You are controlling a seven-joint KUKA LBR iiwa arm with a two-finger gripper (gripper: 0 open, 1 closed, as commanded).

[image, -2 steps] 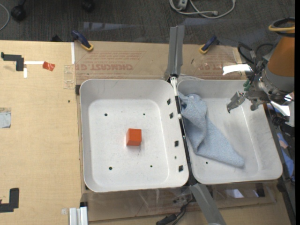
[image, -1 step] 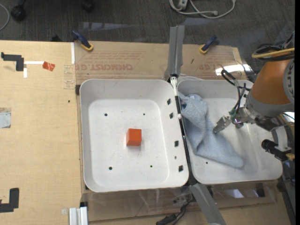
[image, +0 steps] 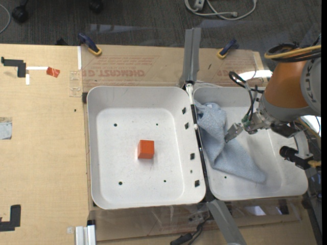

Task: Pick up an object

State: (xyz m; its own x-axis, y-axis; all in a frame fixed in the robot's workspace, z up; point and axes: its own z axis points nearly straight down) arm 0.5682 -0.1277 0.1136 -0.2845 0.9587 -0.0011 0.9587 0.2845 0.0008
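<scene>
An orange-red cube [image: 146, 149] sits near the middle of the left bin [image: 102, 137]. A pale blue cloth [image: 225, 147] lies crumpled in the right bin [image: 286, 185], draped from its left wall toward the middle. My gripper [image: 233, 132] hangs low over the right bin, its tip at the cloth's right edge, reaching in from the orange-banded wrist [image: 286, 88] on the right. Whether the tip touches the cloth I cannot tell.
A raised divider [image: 194, 131] separates the two bins. Blue and yellow clamps [image: 90, 44] hold the cardboard backing behind the bins. A tan board [image: 36, 137] lies to the left. Cables trail on the floor at the top.
</scene>
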